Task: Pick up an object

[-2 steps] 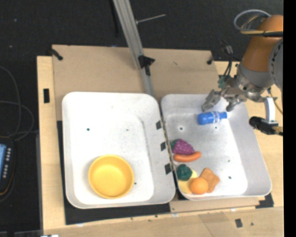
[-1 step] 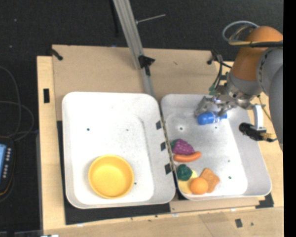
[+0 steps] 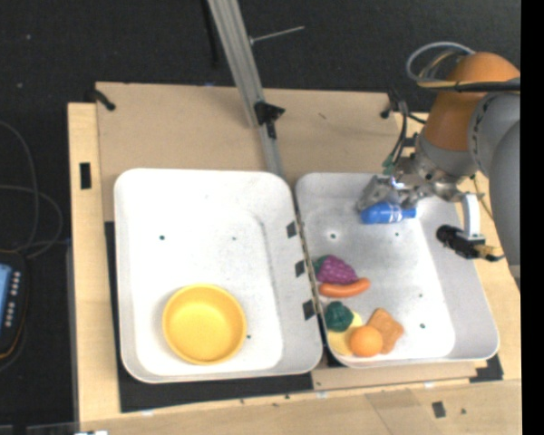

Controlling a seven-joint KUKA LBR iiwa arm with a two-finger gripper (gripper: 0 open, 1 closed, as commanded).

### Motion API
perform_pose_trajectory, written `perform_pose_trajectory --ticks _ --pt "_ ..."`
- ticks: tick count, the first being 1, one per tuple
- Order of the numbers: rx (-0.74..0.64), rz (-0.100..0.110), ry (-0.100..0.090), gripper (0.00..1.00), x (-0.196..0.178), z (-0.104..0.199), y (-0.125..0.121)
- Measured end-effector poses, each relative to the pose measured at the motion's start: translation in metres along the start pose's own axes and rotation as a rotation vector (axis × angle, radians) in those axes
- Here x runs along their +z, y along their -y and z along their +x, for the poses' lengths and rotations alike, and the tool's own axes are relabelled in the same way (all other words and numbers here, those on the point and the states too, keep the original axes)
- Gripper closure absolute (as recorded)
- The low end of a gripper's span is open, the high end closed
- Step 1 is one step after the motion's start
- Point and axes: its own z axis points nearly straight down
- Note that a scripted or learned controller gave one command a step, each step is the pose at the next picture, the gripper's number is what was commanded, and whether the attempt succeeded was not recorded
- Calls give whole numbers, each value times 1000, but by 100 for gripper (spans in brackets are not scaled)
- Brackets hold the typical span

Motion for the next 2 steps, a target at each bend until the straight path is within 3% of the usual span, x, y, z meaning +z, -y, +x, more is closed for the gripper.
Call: perform_pose_trajectory --ticks 1,2 --pt "-3 -1 2 100 -10 -1 -1" --pt "2 14 -10 100 -65 -12 -2"
